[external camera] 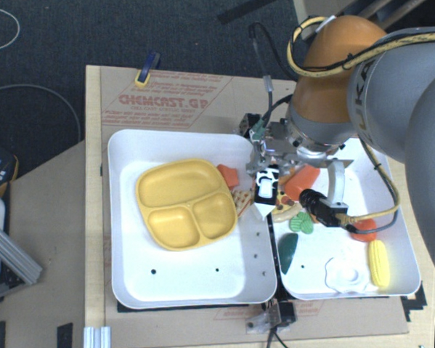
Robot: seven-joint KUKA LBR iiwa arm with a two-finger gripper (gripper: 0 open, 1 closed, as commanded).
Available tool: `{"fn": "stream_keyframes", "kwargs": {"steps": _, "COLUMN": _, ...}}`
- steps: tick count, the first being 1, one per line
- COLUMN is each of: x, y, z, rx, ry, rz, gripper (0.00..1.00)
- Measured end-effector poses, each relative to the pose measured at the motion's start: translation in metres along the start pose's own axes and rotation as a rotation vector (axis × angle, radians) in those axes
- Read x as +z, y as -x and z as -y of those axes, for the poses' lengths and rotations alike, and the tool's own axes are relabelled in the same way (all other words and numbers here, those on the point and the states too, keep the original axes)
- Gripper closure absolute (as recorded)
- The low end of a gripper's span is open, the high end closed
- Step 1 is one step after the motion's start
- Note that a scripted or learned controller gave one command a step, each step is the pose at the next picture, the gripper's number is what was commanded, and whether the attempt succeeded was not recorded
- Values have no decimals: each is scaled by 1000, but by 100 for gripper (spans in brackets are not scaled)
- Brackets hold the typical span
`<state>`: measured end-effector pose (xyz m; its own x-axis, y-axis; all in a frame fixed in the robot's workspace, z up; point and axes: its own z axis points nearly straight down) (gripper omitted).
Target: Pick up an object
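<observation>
Over the ridge where the two white bins meet, the gripper (pixel 269 181) hangs low, with the grey arm (pixel 397 77) reaching in above the right bin (pixel 408 278). How wide it stands, and whether something is caught in it, I cannot tell, because the wrist and its cables cover that part. No object is seen lifted, so I judge that the pick is not yet done and the arm is at the stage of going down on a target. Just beside the gripper, on the right bin's side, lies a small heap: an orange piece (pixel 301 180), a green toy (pixel 300 223) and a dark green pod (pixel 287 251). Farther from the gripper in that bin are a yellow corn cob (pixel 379 262) and a white egg-like piece (pixel 347 274). On the other side of the ridge, the left bin (pixel 121 274) bears a yellow divided plate (pixel 185 202), with a small orange thing (pixel 228 176) between plate and gripper. Closing and lifting are left to do.
</observation>
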<state>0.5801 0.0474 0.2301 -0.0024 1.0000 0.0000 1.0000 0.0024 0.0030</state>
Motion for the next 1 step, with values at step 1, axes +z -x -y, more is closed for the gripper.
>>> {"fn": "stream_keyframes", "kwargs": {"steps": 1, "x": -1, "y": 3, "z": -12, "rx": 0, "ry": 0, "rz": 0, "gripper": 100}}
